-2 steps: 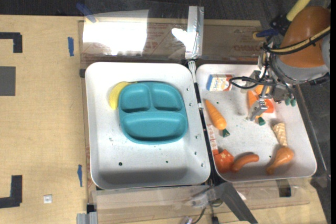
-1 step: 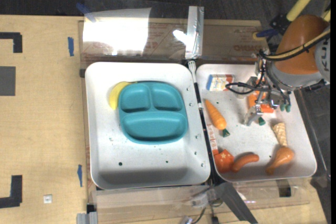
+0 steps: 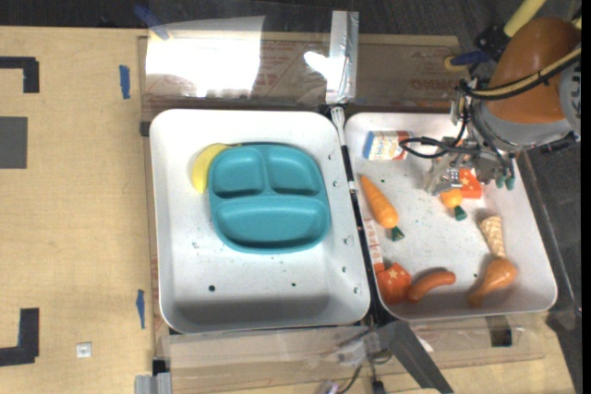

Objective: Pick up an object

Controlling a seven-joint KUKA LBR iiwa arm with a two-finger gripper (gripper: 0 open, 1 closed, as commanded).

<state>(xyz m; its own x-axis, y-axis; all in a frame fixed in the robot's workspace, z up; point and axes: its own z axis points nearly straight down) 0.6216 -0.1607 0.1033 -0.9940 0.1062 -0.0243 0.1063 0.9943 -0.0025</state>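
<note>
My gripper (image 3: pixel 467 169) hangs low over the far right part of the right bin (image 3: pixel 425 235), under the arm's orange band (image 3: pixel 534 69). Directly beneath it lies a small red and orange toy (image 3: pixel 464 186) with a green bit (image 3: pixel 459 214) close by; whether the gripper touches it is unclear. An orange carrot (image 3: pixel 379 203) lies at the bin's left. A small white carton (image 3: pixel 382 145) sits at the far left corner. Along the near edge are a red tomato (image 3: pixel 392 282), a sausage (image 3: pixel 432 281) and a brown pear-like toy (image 3: pixel 493 278). A tan cone (image 3: pixel 494 235) lies at the right.
The left bin (image 3: pixel 175 235) holds a teal divided plate (image 3: pixel 270 196) with a yellow toy (image 3: pixel 202 165) tucked under its far left edge. A clear sheet (image 3: pixel 240 60) stands behind the bins. Cables (image 3: pixel 425 143) trail from the wrist over the right bin.
</note>
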